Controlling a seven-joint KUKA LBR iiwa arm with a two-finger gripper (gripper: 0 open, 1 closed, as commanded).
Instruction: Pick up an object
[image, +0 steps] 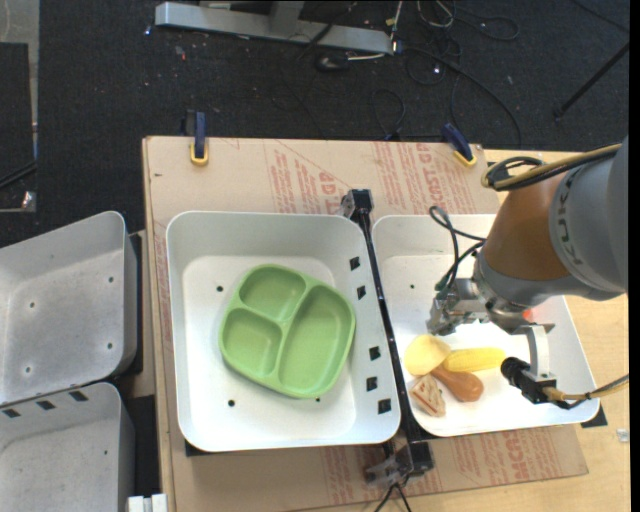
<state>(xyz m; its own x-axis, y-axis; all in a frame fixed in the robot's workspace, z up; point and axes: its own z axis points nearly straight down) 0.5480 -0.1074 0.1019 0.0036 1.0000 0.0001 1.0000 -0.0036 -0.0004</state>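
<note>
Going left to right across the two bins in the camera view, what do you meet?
Left bin → green divided plate → divider between the bins → right bin, with its cluster of food pieces → gripper on the grey arm.

You had four candidates clustered at the near side of the right bin (570, 415): a pale yellow rounded piece (426, 354), a yellow banana-like piece (474, 359) lying sideways just right of it, a brown piece (462, 383) and a tan wedge (428, 397) nearest.

Tray (288, 330) in L bin (190, 250); food items (452, 368) in R bin (410, 235).
</note>
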